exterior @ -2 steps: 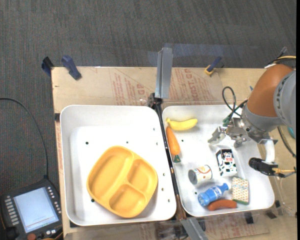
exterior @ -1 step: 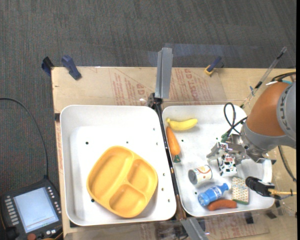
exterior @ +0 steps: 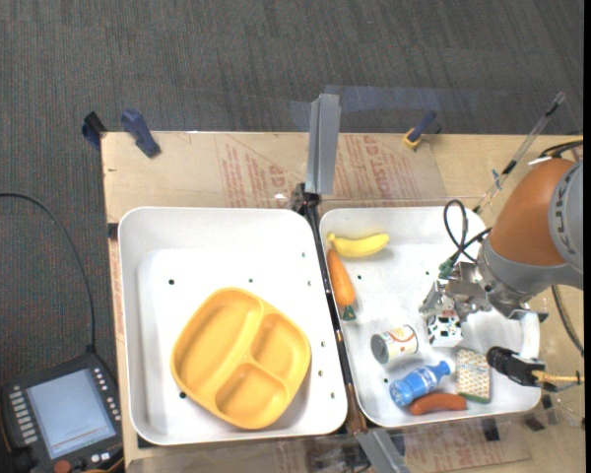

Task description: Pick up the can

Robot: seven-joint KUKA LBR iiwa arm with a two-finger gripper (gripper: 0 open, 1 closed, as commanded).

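Bins sit side by side on the bench, and the arm (exterior: 537, 230) reaches in from the right over the right bin (exterior: 414, 227). Its orange band bulges at the right edge, with the grey wrist below it angled down and to the left toward the bin floor. Black cables loop off the wrist toward the far side. The gripper (exterior: 451, 308) hangs low at the bin's right-centre, just above a small black-and-white spotted toy (exterior: 443, 330); how far apart its tips stand cannot be made out among the metal parts and the toy beneath.

The can (exterior: 396, 344) lies on its side in the near middle of the right bin, its open grey end turned left and its white body with an orange mark turned right. It rests left of and slightly nearer than the gripper, close by the spotted toy, and nothing is clamped on it.

Just nearer than the can lie a blue bottle (exterior: 418, 383) and a red sausage-like piece (exterior: 436, 403), with a speckled sponge block (exterior: 474, 374) to their right. A carrot (exterior: 341, 283) lies along the left wall, and a banana (exterior: 359, 244) lies toward the far left corner.

The left bin (exterior: 158, 235) holds a yellow divided plate (exterior: 240, 357).
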